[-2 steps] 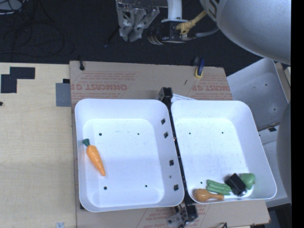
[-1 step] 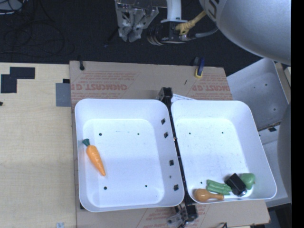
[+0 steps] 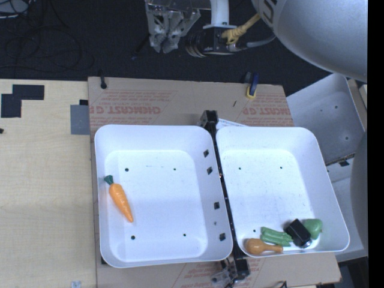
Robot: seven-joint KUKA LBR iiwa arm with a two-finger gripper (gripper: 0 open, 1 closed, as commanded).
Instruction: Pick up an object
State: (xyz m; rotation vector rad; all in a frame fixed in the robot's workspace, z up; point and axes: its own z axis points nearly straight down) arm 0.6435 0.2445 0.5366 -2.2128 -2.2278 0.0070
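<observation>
Orange carrot (image 3: 120, 202) by left bin (image 3: 150, 138) left wall, long axis slanted, green top toward far-left, tip toward near-right, end effector (image 3: 170, 39) raised beyond table's far edge, fingers pressed together, nothing pinched

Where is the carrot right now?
The carrot lies in the left bin, close to its left wall, green top pointing toward the back, far from the cluster in the right bin's front corner.
</observation>
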